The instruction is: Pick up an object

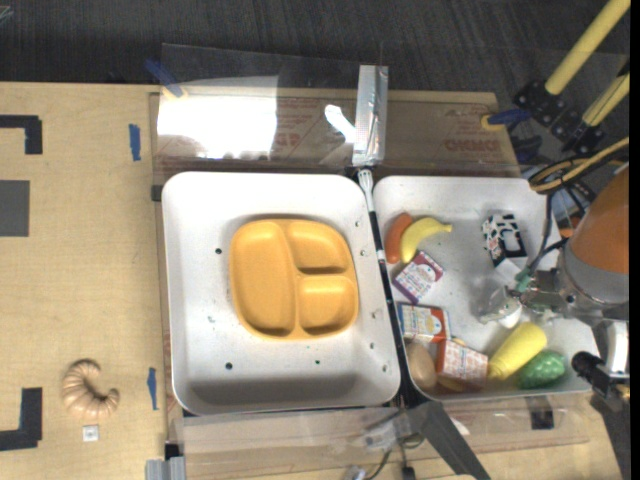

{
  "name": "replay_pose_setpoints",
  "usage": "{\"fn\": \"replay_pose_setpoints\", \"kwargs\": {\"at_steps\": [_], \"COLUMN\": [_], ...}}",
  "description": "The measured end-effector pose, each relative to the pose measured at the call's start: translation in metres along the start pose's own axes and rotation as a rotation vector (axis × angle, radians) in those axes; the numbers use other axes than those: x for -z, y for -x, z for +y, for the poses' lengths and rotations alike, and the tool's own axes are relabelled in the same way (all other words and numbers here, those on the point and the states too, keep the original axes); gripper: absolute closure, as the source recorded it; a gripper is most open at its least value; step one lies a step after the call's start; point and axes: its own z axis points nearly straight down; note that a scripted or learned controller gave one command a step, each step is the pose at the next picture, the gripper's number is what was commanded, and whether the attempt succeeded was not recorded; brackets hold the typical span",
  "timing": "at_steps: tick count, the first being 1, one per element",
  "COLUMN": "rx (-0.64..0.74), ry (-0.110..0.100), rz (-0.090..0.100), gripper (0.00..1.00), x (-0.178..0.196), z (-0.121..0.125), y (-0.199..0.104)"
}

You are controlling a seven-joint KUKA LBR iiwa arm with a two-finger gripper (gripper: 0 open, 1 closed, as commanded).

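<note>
Arm [600, 248] hangs over the right bin [462, 190] near a yellow toy [518, 348].

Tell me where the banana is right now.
The banana lies in the right bin, near its upper left corner in the camera view, resting against an orange-red fruit and just above a small pink packet.
</note>
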Motion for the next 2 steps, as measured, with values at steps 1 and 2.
{"fn": "replay_pose_setpoints", "kwargs": {"at_steps": [1,2], "rx": [-0.21,-0.034], "ry": [0.012,0.01], "rz": [-0.001,-0.001], "gripper": [0.0,0.0], "x": [-0.003,0.039], "z": [0.043,0.076], "y": [-0.044,-0.093]}}
